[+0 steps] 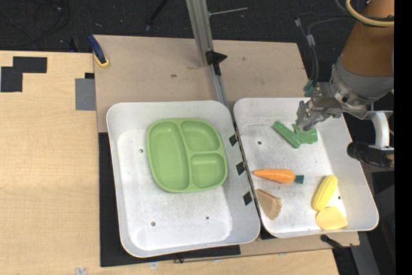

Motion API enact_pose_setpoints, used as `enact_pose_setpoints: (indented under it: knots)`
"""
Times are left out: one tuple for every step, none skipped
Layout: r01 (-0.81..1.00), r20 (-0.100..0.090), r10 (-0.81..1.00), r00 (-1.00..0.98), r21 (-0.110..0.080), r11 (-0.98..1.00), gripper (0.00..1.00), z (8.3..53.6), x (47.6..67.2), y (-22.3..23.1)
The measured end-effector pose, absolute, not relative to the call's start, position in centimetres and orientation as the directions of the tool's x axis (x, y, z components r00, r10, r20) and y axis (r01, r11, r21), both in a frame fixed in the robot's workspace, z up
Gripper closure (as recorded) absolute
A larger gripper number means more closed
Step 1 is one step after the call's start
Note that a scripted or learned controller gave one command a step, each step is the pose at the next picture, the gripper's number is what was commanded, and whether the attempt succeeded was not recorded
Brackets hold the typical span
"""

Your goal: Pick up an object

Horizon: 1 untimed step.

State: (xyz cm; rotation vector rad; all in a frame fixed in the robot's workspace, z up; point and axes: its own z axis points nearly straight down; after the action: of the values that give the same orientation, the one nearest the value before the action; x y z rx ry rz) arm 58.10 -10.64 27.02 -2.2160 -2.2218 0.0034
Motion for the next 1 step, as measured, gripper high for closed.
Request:
enact_pose_setpoints:
  knots:
    - [1.0,0.001,1.0,-0.004,-0.005,0.004,1.0,25.35,59.36,-5.2]
